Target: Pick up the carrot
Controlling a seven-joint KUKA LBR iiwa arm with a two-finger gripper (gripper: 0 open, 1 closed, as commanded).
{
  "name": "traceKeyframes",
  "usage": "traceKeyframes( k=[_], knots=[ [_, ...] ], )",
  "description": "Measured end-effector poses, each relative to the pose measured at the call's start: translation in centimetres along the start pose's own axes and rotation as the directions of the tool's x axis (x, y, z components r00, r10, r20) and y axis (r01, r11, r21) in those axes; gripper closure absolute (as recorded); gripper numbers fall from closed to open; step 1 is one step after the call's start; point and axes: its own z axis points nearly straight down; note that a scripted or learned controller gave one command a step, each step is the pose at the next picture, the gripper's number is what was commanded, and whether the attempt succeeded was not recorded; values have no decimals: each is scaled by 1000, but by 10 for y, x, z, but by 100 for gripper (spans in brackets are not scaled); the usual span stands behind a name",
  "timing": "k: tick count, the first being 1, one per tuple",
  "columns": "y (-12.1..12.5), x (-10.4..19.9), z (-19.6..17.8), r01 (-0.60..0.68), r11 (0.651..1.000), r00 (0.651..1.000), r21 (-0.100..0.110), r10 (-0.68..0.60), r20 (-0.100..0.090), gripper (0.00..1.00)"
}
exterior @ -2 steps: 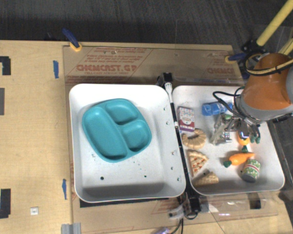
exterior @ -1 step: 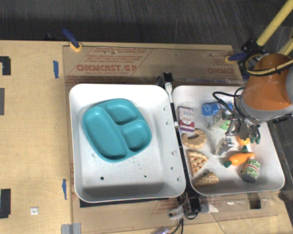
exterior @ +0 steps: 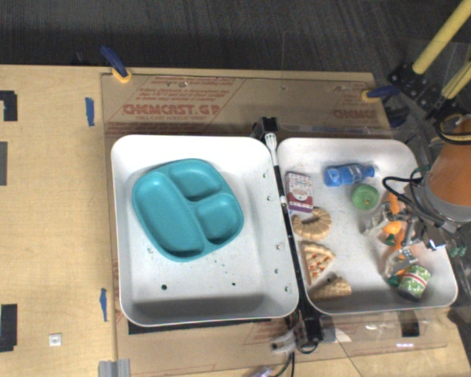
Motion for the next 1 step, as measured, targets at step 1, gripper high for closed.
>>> traceKeyframes(
  k=[1],
  knots=[
    [0, -5, -13, 0, 1000, 1000, 4, 0, 14, 100]
  ],
)
